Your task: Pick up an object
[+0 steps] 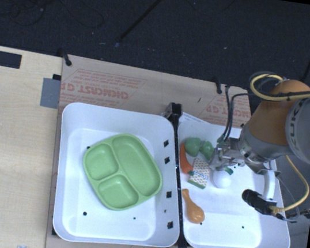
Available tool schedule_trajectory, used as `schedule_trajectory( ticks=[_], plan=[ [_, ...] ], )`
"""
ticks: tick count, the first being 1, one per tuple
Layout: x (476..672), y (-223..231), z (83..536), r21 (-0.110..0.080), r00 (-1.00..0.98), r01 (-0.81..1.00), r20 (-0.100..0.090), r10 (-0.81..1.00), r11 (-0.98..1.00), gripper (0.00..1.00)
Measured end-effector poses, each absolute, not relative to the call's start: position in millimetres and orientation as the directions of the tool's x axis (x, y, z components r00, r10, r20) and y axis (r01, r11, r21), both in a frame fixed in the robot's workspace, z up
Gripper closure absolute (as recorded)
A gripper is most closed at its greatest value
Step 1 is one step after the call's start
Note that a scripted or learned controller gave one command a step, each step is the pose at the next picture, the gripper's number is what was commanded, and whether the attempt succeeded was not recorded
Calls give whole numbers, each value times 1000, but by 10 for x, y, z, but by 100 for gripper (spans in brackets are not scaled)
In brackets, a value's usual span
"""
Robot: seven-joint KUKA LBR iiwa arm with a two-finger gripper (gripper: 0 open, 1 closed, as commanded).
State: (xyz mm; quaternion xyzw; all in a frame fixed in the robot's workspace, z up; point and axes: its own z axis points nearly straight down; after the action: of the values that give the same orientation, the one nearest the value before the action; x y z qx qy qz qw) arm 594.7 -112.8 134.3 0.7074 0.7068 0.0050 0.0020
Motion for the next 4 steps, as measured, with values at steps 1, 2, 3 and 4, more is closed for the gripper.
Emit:
schedule_trajectory(
  ticks=[1, 2, 3, 4],
  plan=[
    [5932, -1072, 1761, -3, 0, 1000, 1, 1000, 0, 100],
    [5929, -1082, 2257, -3, -1, 1000, 1, 1000, 1, 100],
    [5928, -1096, 2374, -2, -1, 1000, 1, 1000, 1, 100],
    [5823, -598, 2453, -4, -1, 1000, 1, 1000, 1, 100]
  ],
)
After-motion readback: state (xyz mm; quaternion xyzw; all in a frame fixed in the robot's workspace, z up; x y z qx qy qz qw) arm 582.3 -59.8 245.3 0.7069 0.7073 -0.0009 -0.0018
